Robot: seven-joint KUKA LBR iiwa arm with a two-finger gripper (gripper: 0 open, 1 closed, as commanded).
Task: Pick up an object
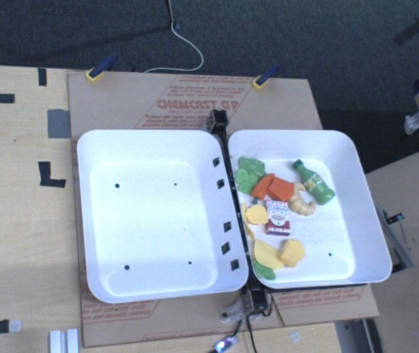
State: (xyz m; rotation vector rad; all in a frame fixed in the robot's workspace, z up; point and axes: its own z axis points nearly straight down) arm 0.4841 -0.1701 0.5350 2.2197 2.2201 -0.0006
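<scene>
Two white bins side by side; right bin [342, 153] holds small toy foods clustered by its left wall. Green toy bottle [314, 182] lies apart from the pile, prob. light, stiff, slick plastic; grasp across its body. Claw state: can't tell.

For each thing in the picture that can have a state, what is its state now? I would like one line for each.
Green bottle: lying on its side in the right bin, cap on.
Small red and white carton: lying flat, closed.
Orange piece: resting against the green leafy piece.
Yellow pieces: lying loose near the bin's front.
Left bin: sitting flat beside the right bin.
</scene>
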